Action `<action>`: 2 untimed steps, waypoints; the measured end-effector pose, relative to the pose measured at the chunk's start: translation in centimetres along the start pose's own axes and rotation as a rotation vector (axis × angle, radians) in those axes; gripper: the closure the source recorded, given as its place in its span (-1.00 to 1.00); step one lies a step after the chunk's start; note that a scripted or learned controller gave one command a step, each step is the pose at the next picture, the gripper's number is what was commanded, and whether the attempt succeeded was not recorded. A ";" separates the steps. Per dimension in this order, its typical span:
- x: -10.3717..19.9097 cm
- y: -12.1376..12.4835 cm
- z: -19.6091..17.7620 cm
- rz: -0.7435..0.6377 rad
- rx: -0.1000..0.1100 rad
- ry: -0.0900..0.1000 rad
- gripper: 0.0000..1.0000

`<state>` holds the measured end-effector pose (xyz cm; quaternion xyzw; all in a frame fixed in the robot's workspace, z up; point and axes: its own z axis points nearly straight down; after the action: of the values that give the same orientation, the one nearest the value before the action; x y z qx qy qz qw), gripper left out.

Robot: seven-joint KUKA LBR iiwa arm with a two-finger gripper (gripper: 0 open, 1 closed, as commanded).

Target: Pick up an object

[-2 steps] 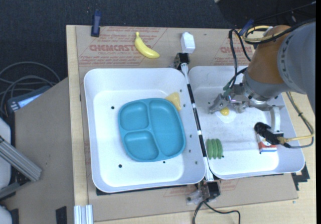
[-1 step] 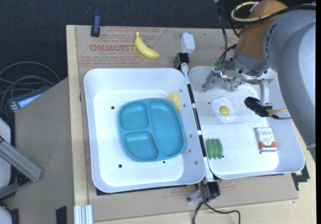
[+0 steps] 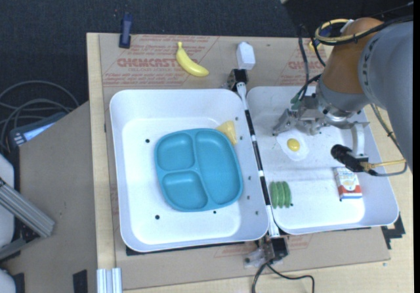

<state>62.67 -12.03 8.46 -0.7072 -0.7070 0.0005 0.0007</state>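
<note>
Over the right bin [image 3: 377, 183], the tool [image 3: 296, 122] hangs just above a fried-egg toy [image 3: 293, 146]; whether it is open or closed cannot be told. Near this egg lie a green pea pod [image 3: 281, 194] toward the near left and a small red-and-white carton [image 3: 348, 184] at right. Within the left bin [image 3: 131, 154] rests a blue divided plate [image 3: 197, 169], a yellow wedge [image 3: 227, 129] touching its far rim, while a banana [image 3: 189, 62] lies on the tabletop [image 3: 151, 62] beyond.

Red print reading "CHEMCAST" [image 3: 146, 62] stands on the brown cardboard sheet [image 3: 105, 154] covering the counter, along its far edge left of the yellow banana [image 3: 190, 63]; the smaller red lines above and below it are illegible. Similar red print near the far right corner is partly covered and unreadable. The small red-and-white carton [image 3: 348, 184] bears markings too small to read.
</note>
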 end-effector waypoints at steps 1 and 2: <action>0.3 -3.4 0.0 0.000 0.000 0.001 -1.00; 1.4 3.1 0.0 -0.002 -0.003 -0.001 -1.00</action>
<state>65.80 -10.60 8.51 -0.7067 -0.7075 -0.0003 -0.0005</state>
